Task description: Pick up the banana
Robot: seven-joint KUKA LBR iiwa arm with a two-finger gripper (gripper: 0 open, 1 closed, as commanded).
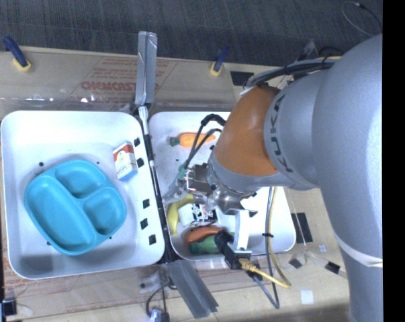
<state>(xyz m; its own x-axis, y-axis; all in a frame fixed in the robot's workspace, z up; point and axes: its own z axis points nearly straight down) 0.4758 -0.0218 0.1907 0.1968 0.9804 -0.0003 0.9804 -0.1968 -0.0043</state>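
The banana lies in the right bin against its left wall, showing as a yellow curved strip partly hidden by the arm's wrist. My gripper is low in the right bin, right beside the banana and over the pile of items there. The large grey and orange arm hides most of the gripper. Whether anything is held cannot be made out.
An orange carrot lies at the back of the right bin. A red-orange item and a green item sit at its front. The left bin holds a blue divided plate and a small red-and-white box.
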